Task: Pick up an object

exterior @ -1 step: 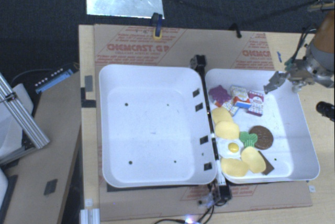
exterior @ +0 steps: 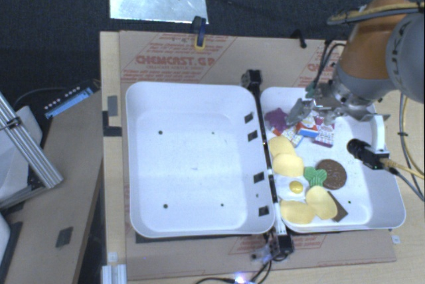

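Note:
My gripper (exterior: 303, 111) hangs low over the back of the right bin (exterior: 385, 210). It sits just above a purple piece (exterior: 275, 120) and some small red, white and blue packets (exterior: 319, 132). Further forward in that bin lie yellow toy foods (exterior: 287, 163), a fried egg (exterior: 295, 188), a green piece (exterior: 316, 176) and a brown round cookie (exterior: 333, 173). Two more yellow pieces (exterior: 312, 206) and a dark brown piece (exterior: 339, 210) rest at the front. I see nothing clearly held.
The left bin (exterior: 192, 163) stands beside the right one, with a black divider clip strip (exterior: 262, 150) between them. The grey and orange arm (exterior: 372, 44) reaches in from the right. A black cable connector (exterior: 362, 151) hangs over the right bin's right side.

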Tool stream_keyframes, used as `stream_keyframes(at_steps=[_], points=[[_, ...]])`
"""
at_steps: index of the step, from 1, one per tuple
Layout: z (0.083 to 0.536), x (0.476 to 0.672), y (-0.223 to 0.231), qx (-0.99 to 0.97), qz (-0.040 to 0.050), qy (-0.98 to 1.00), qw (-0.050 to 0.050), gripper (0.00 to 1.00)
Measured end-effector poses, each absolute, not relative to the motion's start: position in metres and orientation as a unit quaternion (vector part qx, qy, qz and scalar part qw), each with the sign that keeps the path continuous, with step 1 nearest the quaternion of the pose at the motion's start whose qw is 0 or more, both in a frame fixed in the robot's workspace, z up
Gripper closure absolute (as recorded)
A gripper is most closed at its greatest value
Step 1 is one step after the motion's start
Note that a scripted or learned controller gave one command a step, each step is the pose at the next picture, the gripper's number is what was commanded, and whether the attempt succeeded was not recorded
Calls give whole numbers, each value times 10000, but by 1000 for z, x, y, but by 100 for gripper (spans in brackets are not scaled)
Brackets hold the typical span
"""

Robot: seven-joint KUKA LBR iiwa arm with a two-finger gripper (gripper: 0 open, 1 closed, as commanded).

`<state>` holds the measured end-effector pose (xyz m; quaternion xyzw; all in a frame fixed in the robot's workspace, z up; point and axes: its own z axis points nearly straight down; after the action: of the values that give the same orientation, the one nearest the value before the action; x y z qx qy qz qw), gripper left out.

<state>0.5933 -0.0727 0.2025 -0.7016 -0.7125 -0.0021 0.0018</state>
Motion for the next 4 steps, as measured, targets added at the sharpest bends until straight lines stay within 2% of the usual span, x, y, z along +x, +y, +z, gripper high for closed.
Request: stream_keyframes(at_steps=[1, 2, 3, 4], points=[[241, 615, 0, -7028, -31, -7114, -16, 0], [345, 607, 119, -7007, -75, -7134, -19, 0], [350, 607, 110, -7038, -19, -7104, -16, 100], [335, 654, 141, -7047, -15, -7095, -12, 100]])
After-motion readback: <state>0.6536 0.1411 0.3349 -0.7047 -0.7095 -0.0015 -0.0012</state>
